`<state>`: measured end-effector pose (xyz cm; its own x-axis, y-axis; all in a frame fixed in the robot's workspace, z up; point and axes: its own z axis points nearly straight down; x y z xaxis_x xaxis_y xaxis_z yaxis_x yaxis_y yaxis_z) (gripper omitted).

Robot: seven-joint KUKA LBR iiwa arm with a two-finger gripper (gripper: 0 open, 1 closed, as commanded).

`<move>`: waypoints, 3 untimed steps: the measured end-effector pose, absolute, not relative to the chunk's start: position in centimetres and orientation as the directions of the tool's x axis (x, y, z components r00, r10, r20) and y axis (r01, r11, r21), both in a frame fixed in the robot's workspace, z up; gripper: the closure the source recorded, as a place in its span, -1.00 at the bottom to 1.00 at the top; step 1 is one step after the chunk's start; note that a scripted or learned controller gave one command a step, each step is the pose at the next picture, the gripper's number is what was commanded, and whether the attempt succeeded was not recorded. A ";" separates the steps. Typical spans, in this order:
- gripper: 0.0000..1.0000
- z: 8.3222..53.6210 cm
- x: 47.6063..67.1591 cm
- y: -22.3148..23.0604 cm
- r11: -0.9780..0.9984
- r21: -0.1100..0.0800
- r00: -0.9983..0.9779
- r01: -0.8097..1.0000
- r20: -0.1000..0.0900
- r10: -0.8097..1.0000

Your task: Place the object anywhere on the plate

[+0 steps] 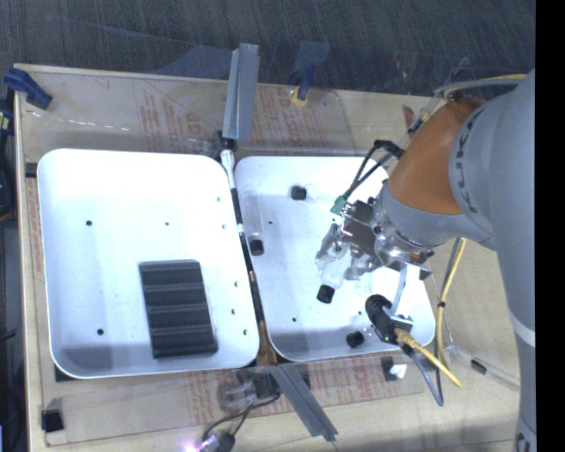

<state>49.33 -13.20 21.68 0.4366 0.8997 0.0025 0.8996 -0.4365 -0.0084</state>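
Note:
The plate (177, 307) is a dark grey ribbed rectangle lying in the left bin (66, 186), toward its front. Several small black objects lie in the right bin (282, 332): one at the back (298, 193), one by the left wall (255, 246), one near the middle (326, 293) and one at the front (355, 339). My gripper (338, 258) hangs over the middle of the right bin, just above and behind the middle black object. Nothing shows held in it. The grey arm with its orange band (433, 163) covers the bin's right side.
A divider ridge (240, 243) separates the two bins. A metal bar (239, 90) stands behind it, and a blue clamp (306, 69) sits at the back edge. Yellow and black cabling (424, 351) trails near the right bin's front right corner.

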 end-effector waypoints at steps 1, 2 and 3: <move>1.00 19.0 51.0 -4.1 -0.570 -0.009 0.570 0.821 -0.002 0.821; 1.00 18.9 48.5 2.3 -0.733 -0.010 0.733 0.680 -0.005 0.680; 1.00 19.4 47.6 8.0 -0.951 -0.004 0.951 0.311 -0.003 0.311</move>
<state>47.60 7.97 19.43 0.9505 0.3106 -0.0032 0.3106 -0.9505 -0.0042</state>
